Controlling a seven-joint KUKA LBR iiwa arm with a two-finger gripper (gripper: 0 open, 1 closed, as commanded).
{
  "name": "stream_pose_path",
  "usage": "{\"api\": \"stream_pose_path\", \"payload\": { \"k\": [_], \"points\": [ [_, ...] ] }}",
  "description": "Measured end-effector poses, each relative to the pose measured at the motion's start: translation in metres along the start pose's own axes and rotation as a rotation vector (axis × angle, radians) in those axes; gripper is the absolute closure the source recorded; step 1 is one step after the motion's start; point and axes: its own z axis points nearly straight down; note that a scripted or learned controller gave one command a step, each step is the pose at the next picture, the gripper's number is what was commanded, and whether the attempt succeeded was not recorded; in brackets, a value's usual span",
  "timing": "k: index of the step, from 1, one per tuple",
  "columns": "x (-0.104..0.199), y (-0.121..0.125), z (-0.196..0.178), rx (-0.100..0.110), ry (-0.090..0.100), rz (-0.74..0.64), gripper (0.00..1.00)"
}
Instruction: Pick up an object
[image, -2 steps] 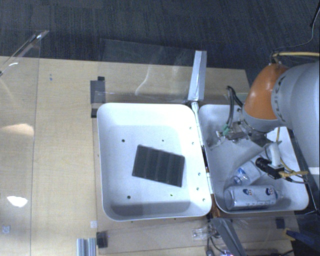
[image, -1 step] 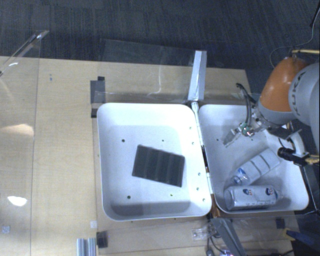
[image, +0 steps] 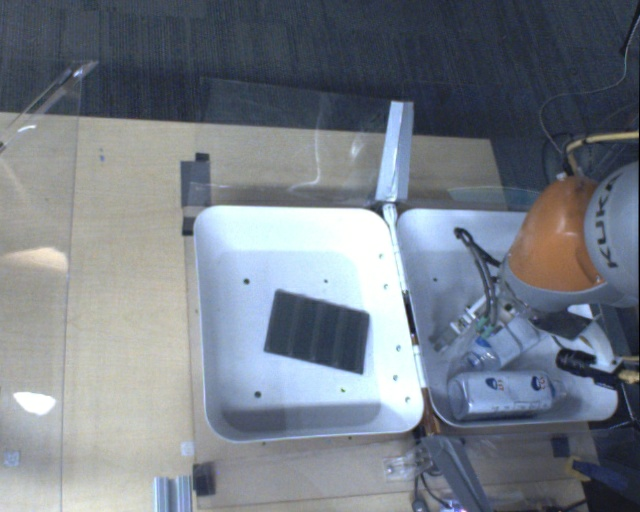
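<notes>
A dark ribbed rectangular pad (image: 317, 331) lies flat in the middle of the left bin (image: 225, 260). In the right bin (image: 432, 250) a silver can-like object with a blue and white label (image: 503, 393) lies on its side near the front wall. My gripper (image: 482, 335) is down in the right bin, just above and behind that silver object, under the arm's orange band (image: 555, 245). Cables and metal parts crowd the fingers, so their spacing is not readable.
A transparent divider strip (image: 395, 155) rises behind the seam between the two bins. The wooden bench (image: 100, 300) stretches to the left. Black cables (image: 590, 370) run along the right bin's right side.
</notes>
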Motion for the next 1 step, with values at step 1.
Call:
{"api": "stream_pose_path", "payload": {
  "k": [1],
  "points": [
    [-0.0193,0.0297,0.0010,0.000,-0.001,0.042,0.00]
  ]
}}
